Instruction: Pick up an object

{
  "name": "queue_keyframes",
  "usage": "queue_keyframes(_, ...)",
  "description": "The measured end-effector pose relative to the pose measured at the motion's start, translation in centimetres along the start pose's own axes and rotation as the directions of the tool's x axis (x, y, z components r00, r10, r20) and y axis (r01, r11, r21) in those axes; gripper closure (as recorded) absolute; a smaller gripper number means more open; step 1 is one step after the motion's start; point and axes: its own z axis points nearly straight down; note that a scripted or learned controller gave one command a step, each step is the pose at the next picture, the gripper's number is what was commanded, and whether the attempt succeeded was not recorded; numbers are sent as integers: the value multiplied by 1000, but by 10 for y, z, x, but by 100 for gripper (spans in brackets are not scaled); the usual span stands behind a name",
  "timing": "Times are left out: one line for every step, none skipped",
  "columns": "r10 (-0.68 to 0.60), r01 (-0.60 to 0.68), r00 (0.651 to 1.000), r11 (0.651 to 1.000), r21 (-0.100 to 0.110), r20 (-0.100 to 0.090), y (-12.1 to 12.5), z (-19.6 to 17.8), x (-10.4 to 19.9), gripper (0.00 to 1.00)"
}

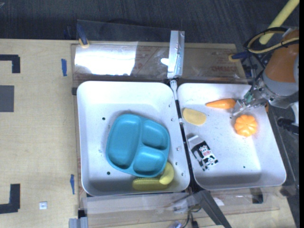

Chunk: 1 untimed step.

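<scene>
two white bins on the table were viewed from above. the gripper (243,103) was lowered into the right bin (223,172), between the orange carrot (220,104) and the small orange pumpkin (245,125), close to both. whether the fingers were open or closed could not be told (too small and blurred). nothing was seen gripped, so the pick was judged not yet done; grasp and lift remained. a pale yellow piece (194,116) and a black-and-white packet (203,153) also lay there; its printing could not be read. the left bin (92,99) held a blue divided plate (138,145) and a banana (153,180).
</scene>
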Motion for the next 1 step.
queue_keyframes(-1, 1, 1000, 1000, 2, -4, 0, 1, 2, 0)
